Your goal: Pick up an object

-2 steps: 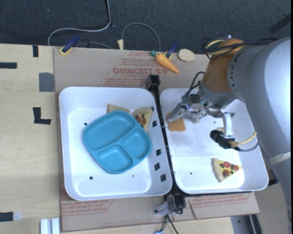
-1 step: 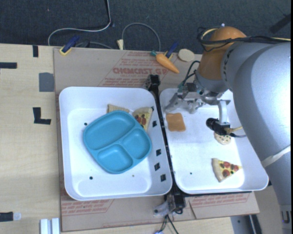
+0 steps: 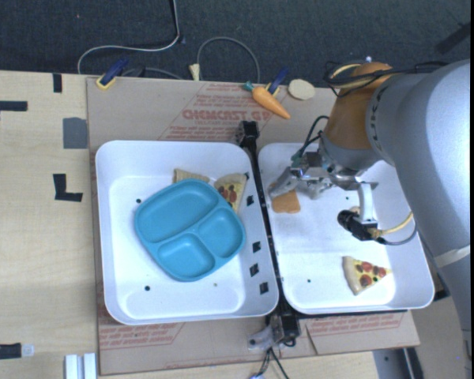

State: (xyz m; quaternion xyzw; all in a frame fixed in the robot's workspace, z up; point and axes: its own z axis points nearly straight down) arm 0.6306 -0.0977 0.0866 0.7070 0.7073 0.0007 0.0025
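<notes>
- Left bin (image 3: 110, 212): shallow white tray. It holds a blue three-compartment plate (image 3: 189, 229) lying near the centre, tilted on the diagonal.
- At 12 to 1 o'clock of the plate: a toy pizza slice (image 3: 231, 188) and a tan flat piece (image 3: 188, 177), both partly tucked under the plate's upper rim. Neither has been lifted.
- Divider: a black bar (image 3: 257, 204) runs between the bins, 12 to 6 o'clock.
- Cardboard behind the bins: a toy carrot (image 3: 268, 101) at 12 o'clock of the divider, with a pale round piece (image 3: 302, 90) just to its right. Both lie outside the bins.
- Right bin (image 3: 403, 298): shallow white tray. An orange-tan block (image 3: 286, 203), possibly toy bread, sits at about 10 o'clock in the bin, near the divider.
- Gripper (image 3: 288, 181): low over the bin, directly at 12 o'clock of the block, fingers pointing toward 8 o'clock. Their tips appear to touch or just overlap its upper edge. Whether the fingers are spread or pressed together cannot be told.
- Second toy pizza slice (image 3: 365, 274): at 5 o'clock in the right bin, well apart from the gripper, untouched.
- Progress, as a judgement: the approach looks done and the block seems the likely target. Still left: a confirmed grasp and the lift. Nothing is seen raised off a bin floor.
</notes>
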